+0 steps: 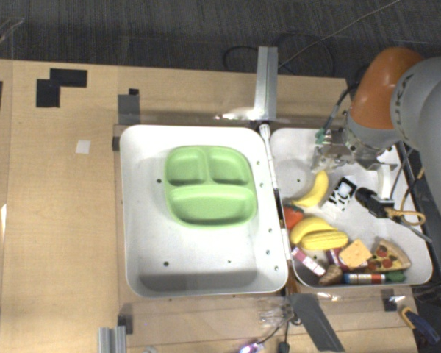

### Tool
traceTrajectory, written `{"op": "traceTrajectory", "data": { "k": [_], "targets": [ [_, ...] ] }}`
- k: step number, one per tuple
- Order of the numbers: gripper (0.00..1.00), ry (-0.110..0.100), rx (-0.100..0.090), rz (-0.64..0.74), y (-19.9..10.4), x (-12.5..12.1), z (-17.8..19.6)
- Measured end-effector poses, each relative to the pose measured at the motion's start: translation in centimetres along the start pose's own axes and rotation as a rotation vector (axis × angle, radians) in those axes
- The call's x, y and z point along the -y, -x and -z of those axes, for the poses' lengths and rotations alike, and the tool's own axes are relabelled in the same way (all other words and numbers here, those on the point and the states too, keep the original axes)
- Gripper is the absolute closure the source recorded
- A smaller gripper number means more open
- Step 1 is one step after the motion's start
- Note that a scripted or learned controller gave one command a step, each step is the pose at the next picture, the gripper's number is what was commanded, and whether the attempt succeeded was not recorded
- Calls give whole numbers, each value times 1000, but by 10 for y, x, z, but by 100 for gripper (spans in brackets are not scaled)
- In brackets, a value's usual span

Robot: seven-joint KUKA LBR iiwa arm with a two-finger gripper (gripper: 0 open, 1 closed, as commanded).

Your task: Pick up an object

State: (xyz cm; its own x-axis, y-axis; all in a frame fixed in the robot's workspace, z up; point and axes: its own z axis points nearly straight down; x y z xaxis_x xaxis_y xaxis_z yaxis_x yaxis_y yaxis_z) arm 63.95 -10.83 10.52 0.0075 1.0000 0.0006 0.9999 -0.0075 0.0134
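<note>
Gripper (pixel 331 155) hung over right bin (pixel 426 267), just above banana (pixel 314 190); jaws' state could not be told.

A robotics lab or test cell. A wooden bench (pixel 51 219) carries two white bins (pixel 143 271) fixed by metal brackets (pixel 267 79), black marker patches (pixel 59 85), loose cables (pixel 316 43) and a grey industrial arm (pixel 419 87).

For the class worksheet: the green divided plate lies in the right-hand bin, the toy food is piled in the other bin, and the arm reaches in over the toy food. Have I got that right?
Not quite. The camera view shows the green divided plate in the left-hand bin, not the right-hand one. The rest stands: the toy food, such as the banana, is piled in the other bin, and the arm reaches in over it.
</note>
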Motion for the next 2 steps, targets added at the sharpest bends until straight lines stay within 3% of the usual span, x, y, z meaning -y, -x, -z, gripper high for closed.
{"op": "traceTrajectory", "data": {
  "k": [1,2],
  "targets": [
    [100,-5,0,3,-17,-31,-18],
    [100,-6,1,-211,-47,-15,82]
  ]
}}
